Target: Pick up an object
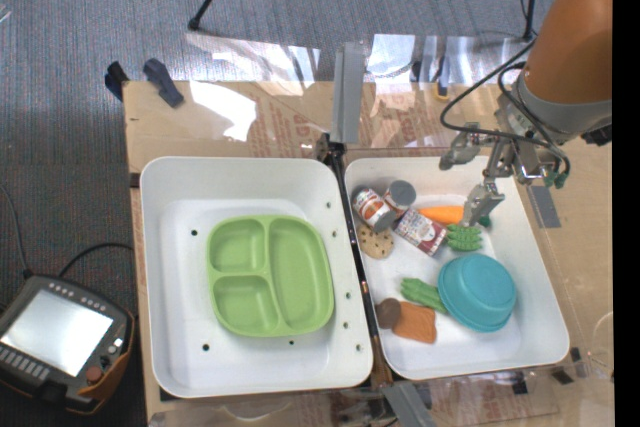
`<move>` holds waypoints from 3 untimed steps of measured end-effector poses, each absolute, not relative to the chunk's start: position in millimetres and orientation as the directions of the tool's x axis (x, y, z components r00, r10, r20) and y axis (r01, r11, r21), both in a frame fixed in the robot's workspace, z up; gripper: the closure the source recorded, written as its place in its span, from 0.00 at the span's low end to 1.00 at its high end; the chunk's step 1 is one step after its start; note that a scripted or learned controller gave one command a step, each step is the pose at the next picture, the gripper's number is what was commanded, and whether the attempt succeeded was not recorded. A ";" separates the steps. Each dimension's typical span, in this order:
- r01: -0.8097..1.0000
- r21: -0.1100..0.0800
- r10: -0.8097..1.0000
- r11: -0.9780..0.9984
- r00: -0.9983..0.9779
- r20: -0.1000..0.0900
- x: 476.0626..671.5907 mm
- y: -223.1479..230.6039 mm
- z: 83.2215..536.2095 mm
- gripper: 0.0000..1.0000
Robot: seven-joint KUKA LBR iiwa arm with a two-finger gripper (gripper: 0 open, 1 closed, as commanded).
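Observation:
My gripper hangs over the back of the right bin, its tip just right of an orange carrot with a green leafy top. Nothing shows held in it. Left of the carrot lie a red-labelled can, a grey can and a tipped can. A teal bowl sits upside down toward the front. Beside it are a green pod, an orange wedge, a brown lump and a cookie.
The left bin holds a green divided plate. A grey post rises behind the seam between the bins. Cables loop near the wrist at the back right. A tablet lies on the floor at the lower left.

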State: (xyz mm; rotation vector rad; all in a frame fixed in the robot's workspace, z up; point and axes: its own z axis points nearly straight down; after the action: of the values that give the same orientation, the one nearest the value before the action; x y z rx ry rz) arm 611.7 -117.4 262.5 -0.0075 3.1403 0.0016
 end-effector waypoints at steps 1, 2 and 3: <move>0.013 0.004 0.013 1.000 -1.000 0.016 583.5 -120.9 106.0 0.00; -0.035 0.004 -0.035 0.999 -0.999 0.003 504.0 -160.5 90.5 0.00; -0.011 0.003 -0.011 1.000 -1.000 -0.002 623.9 -140.1 87.4 0.00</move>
State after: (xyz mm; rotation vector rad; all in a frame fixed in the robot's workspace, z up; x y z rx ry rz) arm 623.9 -140.1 87.4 -0.0175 3.1391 0.0044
